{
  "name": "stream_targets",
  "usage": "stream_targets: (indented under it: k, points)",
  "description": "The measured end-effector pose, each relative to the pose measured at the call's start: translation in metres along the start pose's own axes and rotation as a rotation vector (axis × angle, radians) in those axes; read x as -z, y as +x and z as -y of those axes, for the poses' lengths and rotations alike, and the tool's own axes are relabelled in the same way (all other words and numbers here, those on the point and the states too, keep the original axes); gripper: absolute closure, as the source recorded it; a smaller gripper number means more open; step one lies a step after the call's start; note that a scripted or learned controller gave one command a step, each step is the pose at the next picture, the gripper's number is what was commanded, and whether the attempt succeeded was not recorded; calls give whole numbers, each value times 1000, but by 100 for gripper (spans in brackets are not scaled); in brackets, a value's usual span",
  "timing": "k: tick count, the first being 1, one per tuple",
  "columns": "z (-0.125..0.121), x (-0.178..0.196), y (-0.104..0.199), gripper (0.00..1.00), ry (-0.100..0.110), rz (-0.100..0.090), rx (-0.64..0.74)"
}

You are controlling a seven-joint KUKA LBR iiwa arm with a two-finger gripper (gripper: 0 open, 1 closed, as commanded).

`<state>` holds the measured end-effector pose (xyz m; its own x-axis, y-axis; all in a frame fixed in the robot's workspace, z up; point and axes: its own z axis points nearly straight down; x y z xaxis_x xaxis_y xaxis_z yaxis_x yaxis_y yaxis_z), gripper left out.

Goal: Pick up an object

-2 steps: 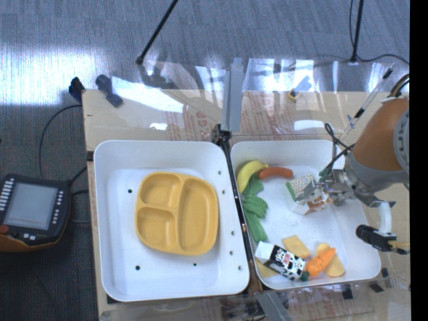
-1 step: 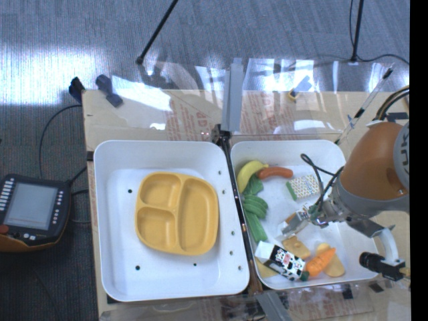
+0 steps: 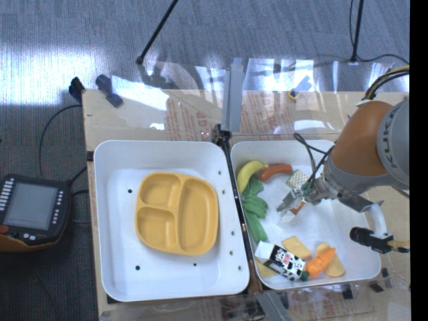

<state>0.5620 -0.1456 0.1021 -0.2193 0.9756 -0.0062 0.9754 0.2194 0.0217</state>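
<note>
Gripper (image 3: 292,204) spread and holding nothing above right bin (image 3: 364,263), near cow-patterned carton (image 3: 281,260), lettering unreadable.

Two white bins: left bin (image 3: 110,179), right bin (image 3: 321,147). One yellow divided plate (image 3: 177,212), three compartments, in the left bin. Right bin contents: one banana (image 3: 247,173), one sausage (image 3: 276,172), two green pods (image 3: 255,204), one cow-print carton (image 3: 282,260), one carrot (image 3: 320,261), one tan cracker-like slice (image 3: 296,247). One arm, one gripper (image 3: 293,202). One handheld control pendant (image 3: 32,210) beside the bench
</note>
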Motion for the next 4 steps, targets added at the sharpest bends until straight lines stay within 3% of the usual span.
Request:
stream_targets:
  k: [1,2,3,4]
  points:
    - [-56,-1,-8,0,-3,4,-74]
    - [-90,-13,15,0,14,-4,67]
    - [-92,0,15,100,9,-2,71]
    - [-106,89,77,100,12,-6,40]
